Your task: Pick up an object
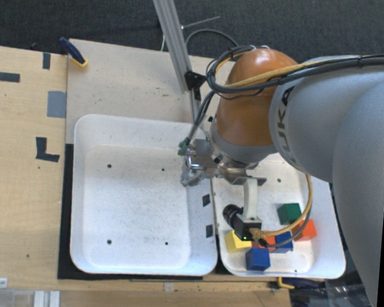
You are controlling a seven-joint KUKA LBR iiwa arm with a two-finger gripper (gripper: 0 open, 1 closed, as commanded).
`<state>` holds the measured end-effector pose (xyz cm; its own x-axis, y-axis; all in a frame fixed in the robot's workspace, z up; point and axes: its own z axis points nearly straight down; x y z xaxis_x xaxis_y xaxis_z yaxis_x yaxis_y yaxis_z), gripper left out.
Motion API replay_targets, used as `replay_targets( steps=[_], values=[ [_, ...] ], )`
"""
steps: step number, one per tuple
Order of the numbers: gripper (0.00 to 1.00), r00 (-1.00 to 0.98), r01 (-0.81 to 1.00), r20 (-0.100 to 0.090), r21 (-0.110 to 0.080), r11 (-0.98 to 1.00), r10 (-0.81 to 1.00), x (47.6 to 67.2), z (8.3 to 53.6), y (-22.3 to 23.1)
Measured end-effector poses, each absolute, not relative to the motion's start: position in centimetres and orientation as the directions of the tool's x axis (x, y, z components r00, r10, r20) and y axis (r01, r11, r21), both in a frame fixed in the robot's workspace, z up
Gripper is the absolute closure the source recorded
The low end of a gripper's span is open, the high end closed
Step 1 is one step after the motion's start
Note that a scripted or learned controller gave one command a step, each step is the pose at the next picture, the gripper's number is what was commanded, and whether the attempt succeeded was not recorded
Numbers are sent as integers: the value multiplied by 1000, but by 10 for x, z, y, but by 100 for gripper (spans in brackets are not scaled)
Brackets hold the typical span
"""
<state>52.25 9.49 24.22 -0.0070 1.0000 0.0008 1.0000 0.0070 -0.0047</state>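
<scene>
Though parked well apart from any target, worth planning the pick now. Largest first: pale wooden tabletop (17, 167). Then grey robot arm with orange dome (250, 101), reaching in from 3 o'clock. Then shallow white left bin (134, 204) at 9 o'clock and shallow white right bin (333, 259) at 3 o'clock. Claw (192, 168) poised over the rims where both bins meet, at 10 o'clock from the blocks. Cannot tell whether open or closed, and nothing visibly gripped.

Bunched toward 6 o'clock inside the right bin: yellow plastic block (236, 241), green plastic block (288, 211), orange plastic block (307, 230), and blue plastic cube (257, 259). Lowest of the group, that cube, near the bin's 6 o'clock wall, with the yellow one just beside it at 10 o'clock.

Best bet, probably the blue cube: most exposed, with bare floor at its 3 and 9 o'clock. Travel toward 4 o'clock until directly above, square up to its flat sides, descend straight, and close across the 9-to-3 line. Keep off the yellow neighbour and the near wall.

Looks close to cubic, so no real long axis. Sits flat, top face up, sides turned only slightly off the bin walls. No pointing end to honour.
</scene>
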Motion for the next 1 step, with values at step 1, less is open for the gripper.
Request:
replay_targets(
  steps=[1],
  values=[
    [0,-2,1000,0,-2,2,1000,524,243,92]
  ],
)
